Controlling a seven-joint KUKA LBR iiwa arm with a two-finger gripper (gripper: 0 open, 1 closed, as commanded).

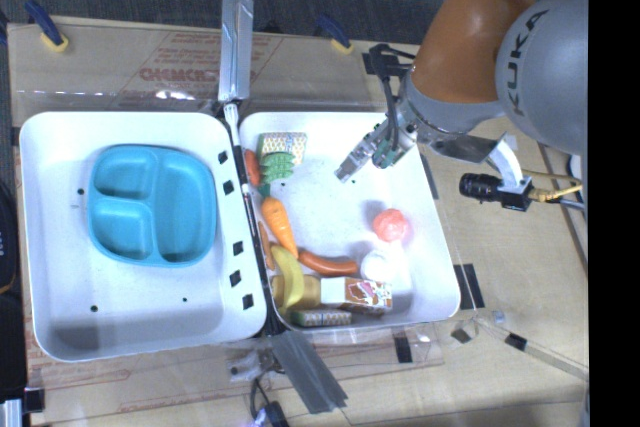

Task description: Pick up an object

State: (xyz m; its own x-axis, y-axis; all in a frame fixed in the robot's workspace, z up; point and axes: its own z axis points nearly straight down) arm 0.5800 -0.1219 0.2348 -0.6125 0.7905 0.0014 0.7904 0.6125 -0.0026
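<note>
The left bin holds a blue divided tray, broad and shallow, offering little for two fingers to close on. In the right bin, toy food lies along the left wall and front edge: a carrot, a banana and a sausage, probably light, stiff plastic (smooth, so liable to slip). The pink ball sits apart from the pile, near the right wall, the most accessible target; grasp it across its widest line, since it may roll. The gripper hangs above bare bin floor carrying nothing; its finger spacing cannot be determined.
</note>
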